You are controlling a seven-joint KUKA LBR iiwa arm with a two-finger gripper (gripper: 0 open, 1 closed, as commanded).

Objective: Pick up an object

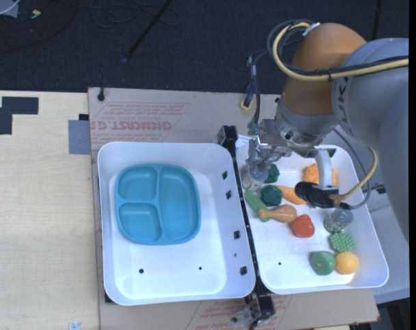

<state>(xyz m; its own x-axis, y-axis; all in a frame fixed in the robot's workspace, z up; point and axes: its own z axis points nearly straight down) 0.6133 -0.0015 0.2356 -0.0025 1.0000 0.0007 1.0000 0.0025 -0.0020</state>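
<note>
Two shallow white bins are seen side by side on a cardboard sheet [159, 119] laid over a pale wooden bench [36, 212]. The left bin [125, 273] is occupied by a light blue divided plate [157, 204] with three compartments, lying flat towards the bin's far left part. The right bin [369, 267] is filled with toy foods: a dark green broccoli-like piece [270, 195] near the dividing wall, an orange carrot [291, 194] just beside it, a tan drumstick-shaped piece [279, 214], a red tomato-like piece [302, 225], a green textured block [342, 240], a green rounded fruit [322, 262] touching a yellow-orange fruit [346, 262], and an orange piece [312, 174] partly hidden behind the arm. The gripper [259, 165] is lowered over the far left corner of the right bin, just above the broccoli-like piece. No object is seen between its fingers; whether they are spread or closed cannot be told.
</note>
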